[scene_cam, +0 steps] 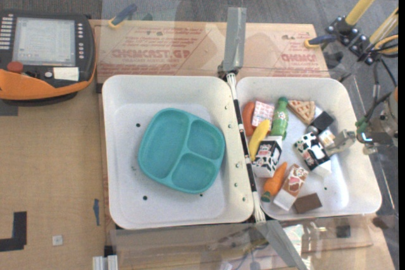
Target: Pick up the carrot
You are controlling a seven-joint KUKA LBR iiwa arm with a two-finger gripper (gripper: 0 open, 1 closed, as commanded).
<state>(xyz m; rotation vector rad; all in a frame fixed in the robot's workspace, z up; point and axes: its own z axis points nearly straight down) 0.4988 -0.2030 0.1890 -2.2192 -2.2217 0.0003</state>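
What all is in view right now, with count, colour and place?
bins: 2, white, side by side on the bench
plate: 1, teal, three compartments, in the left bin
carrot: 1, orange, right bin, near the front left
banana: 1, yellow, right bin, left side
bottle: 1, green, right bin, towards the back
waffle: 1, brown, right bin, back
pendant: 1, grey and orange, bench, far left
hand: 1, grey, over the right bin's right side

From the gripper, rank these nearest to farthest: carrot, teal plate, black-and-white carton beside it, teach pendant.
Gripper sits at the right bin's right side.
1. Black-and-white carton, just left of it.
2. Carrot, right bin's lower left.
3. Teal plate, left bin.
4. Teach pendant, far upper left.
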